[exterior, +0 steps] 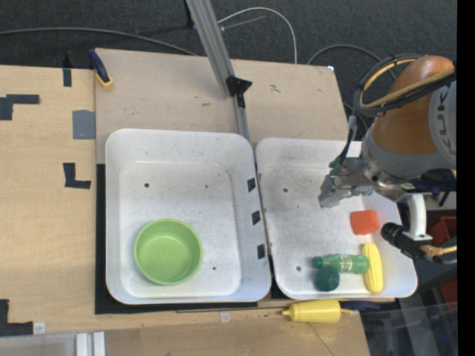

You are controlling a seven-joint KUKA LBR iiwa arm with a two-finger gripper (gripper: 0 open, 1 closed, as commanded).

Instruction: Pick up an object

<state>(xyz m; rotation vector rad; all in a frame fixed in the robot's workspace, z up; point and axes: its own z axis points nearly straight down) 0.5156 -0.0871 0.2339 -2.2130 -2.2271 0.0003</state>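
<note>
My gripper (332, 193) hangs over the right bin (297, 221), near its middle right. Nothing shows between its fingers. An orange block (364, 222) lies just right of and below the gripper, apart from it. At the bin's front right lie a green bottle (341, 263), a dark green lump (326, 278) touching it, and a yellow banana-shaped piece (372, 266). The grey arm with its orange band (412, 117) comes in from the right.
The left bin (178, 162) holds a green bowl (168, 251) at its front left. A yellow bottle (315, 311) lies on the bench just in front of the right bin. A grey pole (215, 39) slants up behind the bins.
</note>
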